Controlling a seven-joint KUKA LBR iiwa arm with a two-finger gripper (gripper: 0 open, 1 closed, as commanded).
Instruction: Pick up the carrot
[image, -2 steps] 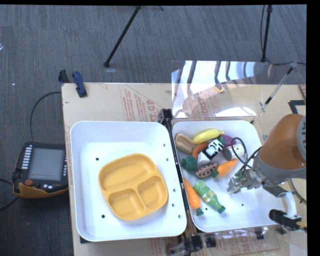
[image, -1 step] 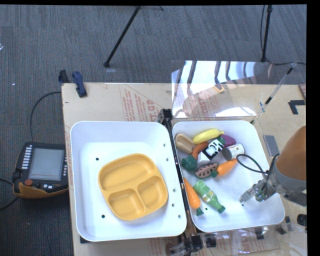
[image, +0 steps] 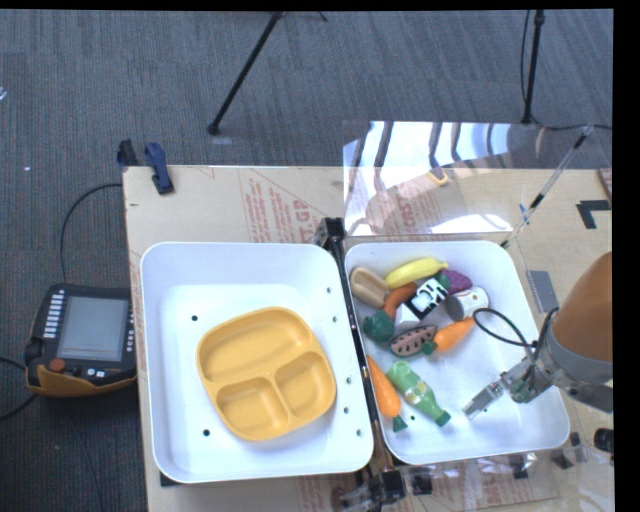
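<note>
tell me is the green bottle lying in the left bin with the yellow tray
No, the green bottle lies in the right bin beside the carrot, while the yellow tray sits alone in the left bin.

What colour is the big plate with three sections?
The divided plate is yellow, seen in the camera view.

The floor (image: 150, 70) is a dark grey carpet with a fine ribbed pattern, and it surrounds the bench (image: 250, 200), which is a pale wooden board with red printed marks. At 12 o'clock and 1 o'clock two thin black tripod legs (image: 245, 75) stand on the carpet. At 9 o'clock a control pendant (image: 85, 335) with a grey screen lies on the floor, and a blue clamp (image: 157, 167) grips the bench corner at 10 o'clock.
</note>
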